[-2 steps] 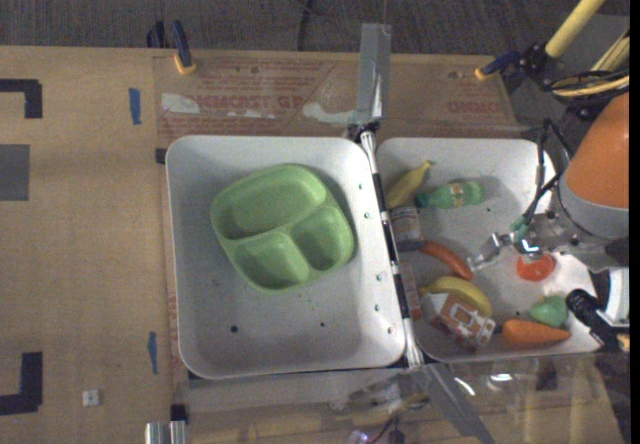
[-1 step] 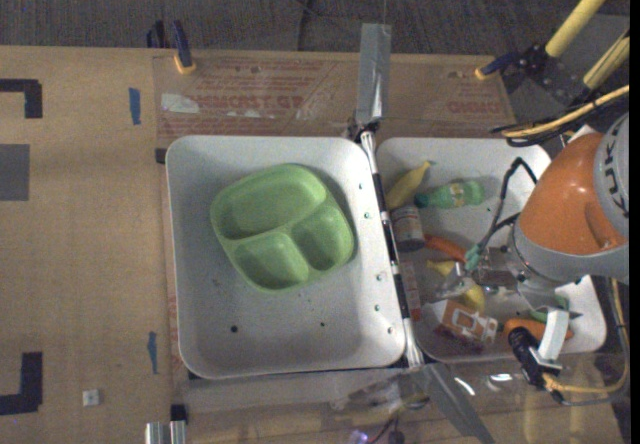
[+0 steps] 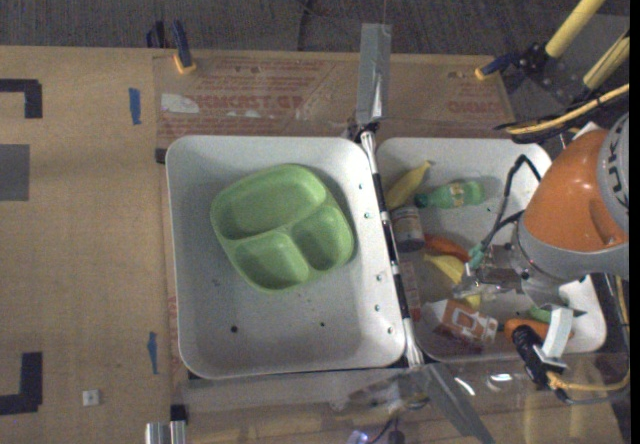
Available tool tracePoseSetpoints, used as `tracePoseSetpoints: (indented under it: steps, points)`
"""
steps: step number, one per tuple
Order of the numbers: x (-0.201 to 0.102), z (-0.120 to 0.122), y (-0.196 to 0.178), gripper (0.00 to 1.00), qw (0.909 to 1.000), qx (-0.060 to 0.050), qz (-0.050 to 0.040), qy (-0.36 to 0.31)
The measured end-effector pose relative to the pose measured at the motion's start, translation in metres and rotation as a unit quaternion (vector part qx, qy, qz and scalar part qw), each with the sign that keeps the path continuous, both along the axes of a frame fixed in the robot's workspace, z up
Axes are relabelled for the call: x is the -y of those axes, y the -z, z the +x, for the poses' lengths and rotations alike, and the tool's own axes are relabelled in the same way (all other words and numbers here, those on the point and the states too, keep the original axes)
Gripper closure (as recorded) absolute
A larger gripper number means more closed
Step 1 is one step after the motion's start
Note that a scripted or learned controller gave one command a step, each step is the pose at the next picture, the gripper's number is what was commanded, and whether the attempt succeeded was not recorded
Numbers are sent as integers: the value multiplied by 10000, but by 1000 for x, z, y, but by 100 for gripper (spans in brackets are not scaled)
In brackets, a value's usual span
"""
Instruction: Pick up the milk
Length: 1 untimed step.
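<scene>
Since the milk [image 3: 463, 320] looks like a light, crushable carton, the gripper [image 3: 487, 275] should pinch its flat sides; can't tell the claw's state.

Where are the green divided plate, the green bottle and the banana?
green divided plate [image 3: 282, 226]: camera view, on the ridge between compartments.
green bottle [image 3: 455, 195]: camera view, on its body.
banana [image 3: 408, 184]: camera view, mid-length of the fruit.

Bench [image 3: 80, 262] with two white bins [image 3: 190, 232]

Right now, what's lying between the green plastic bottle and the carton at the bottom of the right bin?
In the camera view, between the green plastic bottle and the brown-and-white carton lie an orange carrot-shaped toy and a yellow piece on the white bin floor.
</scene>
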State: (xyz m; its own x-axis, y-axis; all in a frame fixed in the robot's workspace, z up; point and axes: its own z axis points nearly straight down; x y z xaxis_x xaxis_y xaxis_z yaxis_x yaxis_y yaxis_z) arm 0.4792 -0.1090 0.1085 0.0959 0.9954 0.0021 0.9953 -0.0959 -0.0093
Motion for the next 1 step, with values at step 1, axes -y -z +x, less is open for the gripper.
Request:
tracePoseSetpoints:
  steps: [1]
  points:
    - [0,0,0,0,10000,-1,0,0]
